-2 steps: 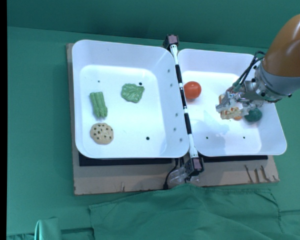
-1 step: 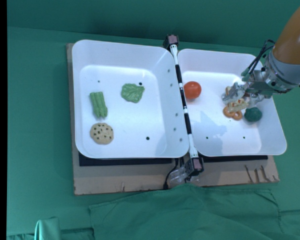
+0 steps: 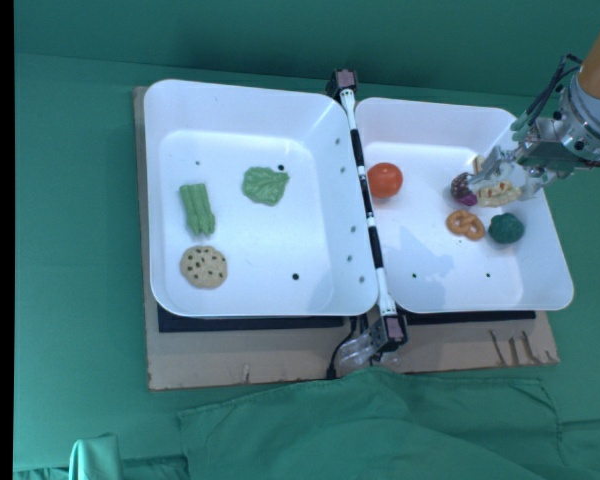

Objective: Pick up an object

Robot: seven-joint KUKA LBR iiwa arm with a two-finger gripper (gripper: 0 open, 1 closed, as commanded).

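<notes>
Green cloth is covering the bench under two white bins (image 3: 435, 288); the gripper (image 3: 492, 171) is hanging over the right bin's far side, just above a pale pastry (image 3: 500, 196) and purple piece (image 3: 463, 192); whether anything is gripped, I cannot tell; a tomato (image 3: 385, 179) is sitting apart.

A bench is seen draped throughout in green cloth (image 3: 80, 218), which is folded into a loose flap (image 3: 380, 428) near the lower edge and is creased along a horizontal line toward the top. A flat sheet of brown cardboard (image 3: 250, 368) is laid on the cloth, with a dark base plate (image 3: 250, 322) set on it beneath two shallow white bins (image 3: 325, 198) placed side by side, and a black-and-white striped bar (image 3: 365, 208) is run along the seam between them. The scene is lit evenly from above, with a soft glare thrown across the floor of the left-hand bin and only faint shadows cast.
</notes>
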